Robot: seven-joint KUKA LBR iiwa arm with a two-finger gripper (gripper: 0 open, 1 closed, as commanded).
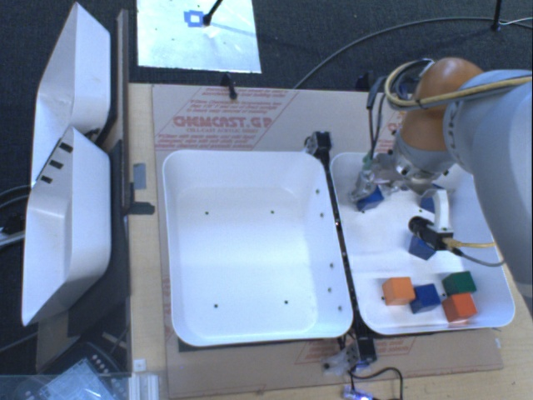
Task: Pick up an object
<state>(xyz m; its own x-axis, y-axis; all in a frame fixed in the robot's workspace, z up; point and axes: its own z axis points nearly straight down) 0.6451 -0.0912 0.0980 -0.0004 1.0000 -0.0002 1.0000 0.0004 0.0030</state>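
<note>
My gripper (367, 193) reaches down into the back left part of the right bin (491, 315). A small blue block (371, 197) sits between its fingertips, and the fingers are shut on it. Loose blocks lie in the same bin. A blue block (421, 246) is in the middle, partly under the arm's cable. Along the front are an orange block (398, 290), a blue block (425, 297), a green block (459, 282) and another orange block (459, 307). The wrist hides part of another blue piece (429, 202).
The left bin (179, 223) lies beside the right one, their walls meeting at a shared rim (337, 232). White trays (71, 182) lean at the far left of the bench. The arm's grey body (491, 132) covers the right bin's back right corner.
</note>
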